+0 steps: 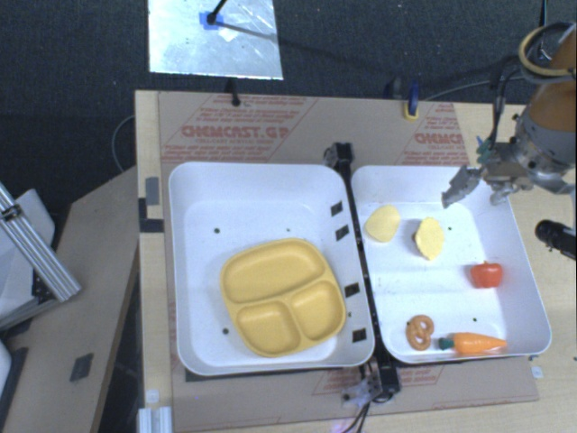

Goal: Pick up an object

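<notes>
The grey arm (548, 124) with its orange band is reaching in from the right side and is hanging over the far right corner of the right bin (518, 242). Its wrist is bending down and to the left, so the claw (460, 188) is pointing toward the middle of that bin. The claw is holding nothing, and whether it is open or closed I cannot tell.

In the right bin, two pale yellow pieces (382, 224) are lying near the far left part, just beside each other. The second piece (430, 239) is sitting near the claw, a little below it in the view. A red tomato (486, 275) is resting at the right side. A pretzel (419, 332) and an orange carrot (476, 342) are lying at the near edge, side by side.

In the left bin (194, 242) a yellow divided tray (283, 296) is lying.

On the brown surface (361, 124) behind the bins, red letters are reading "CHEMCAST", printed several times.
</notes>
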`<state>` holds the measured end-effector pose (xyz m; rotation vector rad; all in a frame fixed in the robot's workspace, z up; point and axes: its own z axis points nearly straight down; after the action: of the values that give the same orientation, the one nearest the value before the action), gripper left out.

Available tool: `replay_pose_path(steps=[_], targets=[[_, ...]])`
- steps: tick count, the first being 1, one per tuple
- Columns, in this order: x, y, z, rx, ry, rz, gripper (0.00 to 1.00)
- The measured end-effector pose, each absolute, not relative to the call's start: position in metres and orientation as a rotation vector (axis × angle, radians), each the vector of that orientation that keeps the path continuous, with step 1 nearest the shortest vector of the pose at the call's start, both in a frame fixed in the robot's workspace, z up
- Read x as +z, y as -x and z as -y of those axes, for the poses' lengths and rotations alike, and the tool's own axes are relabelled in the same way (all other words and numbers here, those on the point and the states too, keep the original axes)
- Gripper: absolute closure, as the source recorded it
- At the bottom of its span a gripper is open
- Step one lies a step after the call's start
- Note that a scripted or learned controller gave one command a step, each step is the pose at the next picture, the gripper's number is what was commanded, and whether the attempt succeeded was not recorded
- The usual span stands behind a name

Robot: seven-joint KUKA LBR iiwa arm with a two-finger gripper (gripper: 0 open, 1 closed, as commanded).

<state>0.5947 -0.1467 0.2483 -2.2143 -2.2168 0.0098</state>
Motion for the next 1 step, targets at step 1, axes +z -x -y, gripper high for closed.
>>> replay_pose_path(steps=[1], targets=[[0.2553,-0.5969,0.1462,-0.001,2.218,2.227,0.0]])
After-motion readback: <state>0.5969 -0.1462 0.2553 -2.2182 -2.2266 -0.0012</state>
